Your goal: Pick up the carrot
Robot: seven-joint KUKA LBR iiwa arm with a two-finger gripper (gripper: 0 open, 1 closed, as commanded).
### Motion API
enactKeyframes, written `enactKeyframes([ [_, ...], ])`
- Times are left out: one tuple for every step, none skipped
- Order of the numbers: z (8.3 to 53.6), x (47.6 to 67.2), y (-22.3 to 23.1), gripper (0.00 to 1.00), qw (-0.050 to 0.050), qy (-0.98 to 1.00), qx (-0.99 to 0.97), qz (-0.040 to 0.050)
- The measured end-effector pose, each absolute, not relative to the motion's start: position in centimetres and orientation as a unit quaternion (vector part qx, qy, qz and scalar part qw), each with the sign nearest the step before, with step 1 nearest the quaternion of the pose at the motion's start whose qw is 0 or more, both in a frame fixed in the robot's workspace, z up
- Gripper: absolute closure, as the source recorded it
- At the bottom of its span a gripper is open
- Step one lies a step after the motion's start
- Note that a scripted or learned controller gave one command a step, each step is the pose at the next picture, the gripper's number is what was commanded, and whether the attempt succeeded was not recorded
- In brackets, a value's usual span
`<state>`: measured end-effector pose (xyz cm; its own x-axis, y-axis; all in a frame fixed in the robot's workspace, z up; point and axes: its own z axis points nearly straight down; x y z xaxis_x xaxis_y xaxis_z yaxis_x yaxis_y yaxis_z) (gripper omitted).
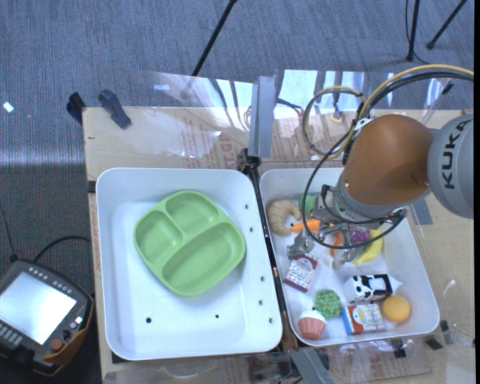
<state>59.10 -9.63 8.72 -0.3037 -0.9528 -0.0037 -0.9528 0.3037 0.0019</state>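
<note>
The carrot [308,226] shows as a small orange piece in the upper left of the right bin [426,290], between a beige doughnut [282,213] and the arm's wrist. My gripper [326,236] hangs low over the bin, right beside the carrot and partly over it. The orange wrist band [386,162] hides most of the gripper from above. I cannot tell whether the carrot is gripped.
The right bin also holds a red carton [302,274], a yellow banana [371,251], a cow-print carton [369,286], an orange ball [396,308], a cupcake [312,324] and a green ball [328,302]. A green divided plate [190,242] lies in the left bin [120,190].
</note>
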Motion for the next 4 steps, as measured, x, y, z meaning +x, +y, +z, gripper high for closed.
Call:
enactKeyframes([
  [8.8, 61.3, -9.0, 0.00, 0.002, 0.797, -0.604, 0.0014],
  [9.9, 61.4, -8.9, 1.00, 0.004, 0.799, -0.601, 0.0026],
  [19.0, 60.6, -5.0, 1.00, 0.003, 0.866, -0.499, 0.0000],
  [18.7, 55.1, 4.3, 1.00, 0.001, 0.841, -0.541, 0.0026],
])
